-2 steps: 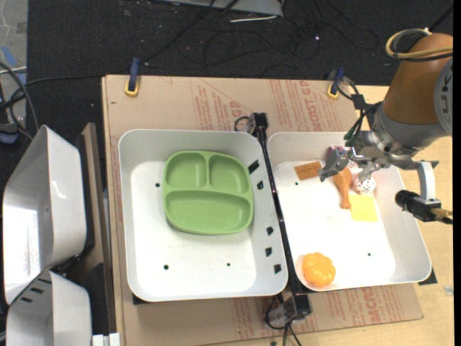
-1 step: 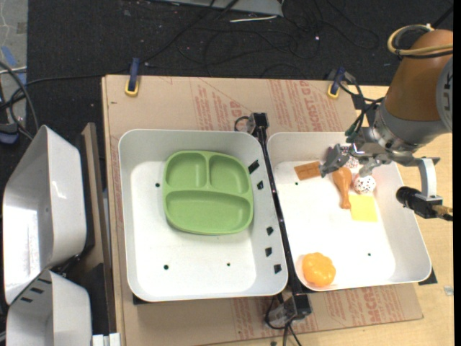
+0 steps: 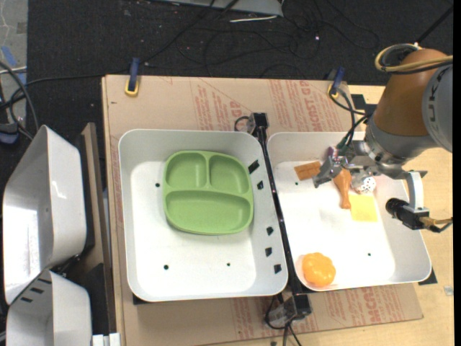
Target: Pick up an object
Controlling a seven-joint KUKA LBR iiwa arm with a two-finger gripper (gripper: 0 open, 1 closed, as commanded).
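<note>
The right bin (image 3: pixel 403 265) holds several small objects. A flat brown piece (image 3: pixel 307 170) lies near its far left. An orange carrot-like stick (image 3: pixel 344 189) lies beside a yellow block (image 3: pixel 363 209), with a small white spotted die (image 3: pixel 367 185) just above the block. A round orange fruit (image 3: pixel 318 269) rests at the bin's near edge. My gripper (image 3: pixel 328 174) hangs low over the far part of this bin, between the brown piece and the top of the orange stick. Nothing is visibly held.
The left bin (image 3: pixel 144 265) bears a green divided plate (image 3: pixel 208 192). A black divider with clips (image 3: pixel 270 207) runs between the bins. The arm's orange band (image 3: pixel 410 92) looms over the right bin's far right corner. A black fitting (image 3: pixel 405 213) sticks out over its right rim.
</note>
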